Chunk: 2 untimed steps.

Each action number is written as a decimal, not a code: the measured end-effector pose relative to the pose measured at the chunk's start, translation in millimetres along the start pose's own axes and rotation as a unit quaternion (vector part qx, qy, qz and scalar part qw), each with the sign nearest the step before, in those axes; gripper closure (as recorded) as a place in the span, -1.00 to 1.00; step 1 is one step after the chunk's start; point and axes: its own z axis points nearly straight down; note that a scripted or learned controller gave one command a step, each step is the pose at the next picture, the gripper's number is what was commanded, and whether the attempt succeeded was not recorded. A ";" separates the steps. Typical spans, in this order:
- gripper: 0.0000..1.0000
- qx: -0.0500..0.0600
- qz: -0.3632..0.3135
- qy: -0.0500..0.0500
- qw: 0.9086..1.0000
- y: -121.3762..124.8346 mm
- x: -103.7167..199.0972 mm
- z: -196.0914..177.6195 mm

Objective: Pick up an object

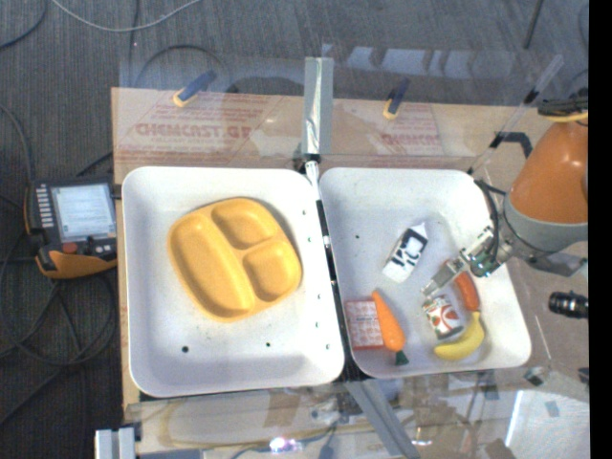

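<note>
Gripper [457,273] lower right in right bin [359,194], jaws slightly apart, empty, tips just above small can [442,316] beside banana [461,340].

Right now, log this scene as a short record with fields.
left bin: yellow tray
right bin: white carton, carrot, banana, can, pink box, small orange piece
gripper: low in the right bin, just above the can
grasp: nothing seen between the fingers
</note>
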 end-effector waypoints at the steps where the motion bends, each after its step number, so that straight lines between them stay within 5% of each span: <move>1: -1.00 -0.004 -0.025 -0.006 1.000 40.3 -39.6 65.1; 2: -1.00 -0.001 -0.042 -0.001 0.999 98.6 -54.3 62.1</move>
